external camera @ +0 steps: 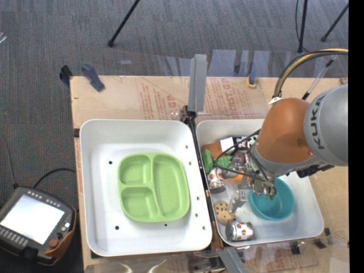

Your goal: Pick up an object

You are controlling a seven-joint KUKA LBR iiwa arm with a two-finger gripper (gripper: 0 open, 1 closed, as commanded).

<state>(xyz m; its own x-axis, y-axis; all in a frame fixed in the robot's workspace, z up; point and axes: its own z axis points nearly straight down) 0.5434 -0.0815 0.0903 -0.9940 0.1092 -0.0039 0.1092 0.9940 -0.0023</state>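
Gripper [254, 193] low by the teal bowl [278, 205] w/ nothing visibly gripped, open/closed unclear; pick not done yet.

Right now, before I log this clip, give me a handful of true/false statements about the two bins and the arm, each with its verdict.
1. The green divided plate lies in the left bin. True.
2. The teal bowl sits in the left bin. False: it is in the right bin.
3. The gripper is over the right bin. True.
4. The cookie lies on the green plate. False: it lies on the right bin's floor.
5. A small can lies on its side near the right bin's front edge. True.
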